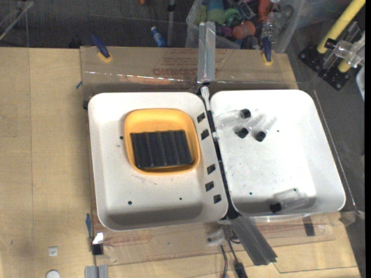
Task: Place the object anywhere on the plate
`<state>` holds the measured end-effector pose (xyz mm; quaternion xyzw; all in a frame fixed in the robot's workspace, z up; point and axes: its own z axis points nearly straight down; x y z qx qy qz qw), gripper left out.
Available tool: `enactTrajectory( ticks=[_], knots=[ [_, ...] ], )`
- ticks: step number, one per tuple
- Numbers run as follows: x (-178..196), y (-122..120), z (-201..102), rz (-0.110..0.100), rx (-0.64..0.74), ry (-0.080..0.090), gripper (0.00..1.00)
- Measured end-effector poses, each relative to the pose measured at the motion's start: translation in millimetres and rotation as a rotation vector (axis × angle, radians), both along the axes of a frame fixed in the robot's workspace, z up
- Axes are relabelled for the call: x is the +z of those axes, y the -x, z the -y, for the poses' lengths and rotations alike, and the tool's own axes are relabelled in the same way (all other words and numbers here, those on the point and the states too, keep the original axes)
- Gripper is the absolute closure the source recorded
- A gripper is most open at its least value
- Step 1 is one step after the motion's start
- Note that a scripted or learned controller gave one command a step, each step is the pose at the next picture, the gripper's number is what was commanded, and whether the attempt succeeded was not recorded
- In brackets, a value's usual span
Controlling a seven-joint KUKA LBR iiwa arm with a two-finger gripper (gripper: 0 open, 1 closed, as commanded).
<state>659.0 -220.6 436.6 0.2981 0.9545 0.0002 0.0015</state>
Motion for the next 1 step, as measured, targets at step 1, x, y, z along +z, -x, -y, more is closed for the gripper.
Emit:
enactTrajectory(
  ticks=[1],
  knots=[
    [0.2, -1.9, 0.1, 0.003, 0.087, 0.001, 1.0]
  ],
)
